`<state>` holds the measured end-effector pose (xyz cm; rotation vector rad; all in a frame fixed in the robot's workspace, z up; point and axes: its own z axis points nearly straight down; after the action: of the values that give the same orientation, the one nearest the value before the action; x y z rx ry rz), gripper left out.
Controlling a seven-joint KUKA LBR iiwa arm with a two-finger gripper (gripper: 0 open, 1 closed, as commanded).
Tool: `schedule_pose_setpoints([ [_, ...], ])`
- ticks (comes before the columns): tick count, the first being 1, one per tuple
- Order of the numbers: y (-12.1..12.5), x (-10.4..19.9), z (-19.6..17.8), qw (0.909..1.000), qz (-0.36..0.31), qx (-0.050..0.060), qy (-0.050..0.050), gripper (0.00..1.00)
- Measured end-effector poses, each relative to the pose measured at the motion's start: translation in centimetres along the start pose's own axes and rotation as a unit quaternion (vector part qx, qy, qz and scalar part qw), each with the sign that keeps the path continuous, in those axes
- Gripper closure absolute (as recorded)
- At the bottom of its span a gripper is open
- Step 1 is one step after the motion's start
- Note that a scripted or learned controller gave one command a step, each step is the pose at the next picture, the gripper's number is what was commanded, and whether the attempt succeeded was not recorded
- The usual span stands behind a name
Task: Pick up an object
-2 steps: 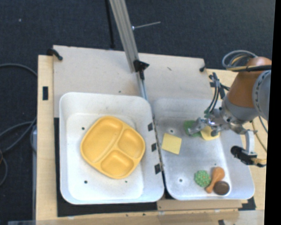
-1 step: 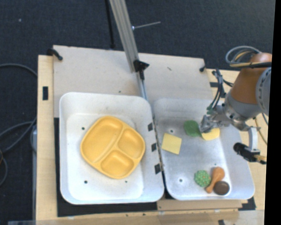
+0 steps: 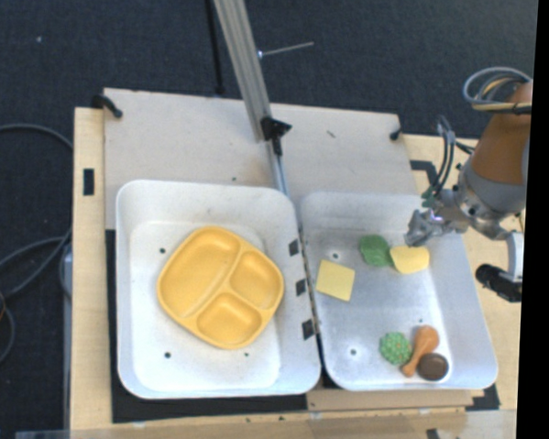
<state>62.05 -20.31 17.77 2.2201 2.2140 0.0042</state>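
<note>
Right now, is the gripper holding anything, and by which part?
Cannot be told. The gripper sits just above the yellow piece in the right bin, with nothing visibly between its fingers.

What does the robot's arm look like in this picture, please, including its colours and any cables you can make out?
The arm is a rounded, tube-like body, orange on its upper section and grey below it toward the wrist. Thin looped cables arch above the orange part, and another dark cable runs down its side. The end effector is a small grey metal piece at the tip, and a dark fitting juts out below the wrist.

A divided plate (image 3: 220,285) lies in the left bin (image 3: 137,207); several small items (image 3: 335,280) lie scattered in the right bin (image 3: 334,217).
</note>
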Motion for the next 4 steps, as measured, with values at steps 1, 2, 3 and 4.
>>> schedule_pose_setpoints([
  [1, 0.1, -0.2, -3.8, 1.0, -0.002, 0.0, 0.0, 1.0],
  [2, 0.1, 4.7, -5.1, 1.0, -0.005, 0.002, 0.002, 1.0],
  [3, -0.4, 10.2, -6.4, 1.0, -0.005, 0.002, 0.002, 1.0],
  [4, -1.7, 15.5, -7.3, 1.0, -0.005, 0.002, 0.002, 1.0],
])
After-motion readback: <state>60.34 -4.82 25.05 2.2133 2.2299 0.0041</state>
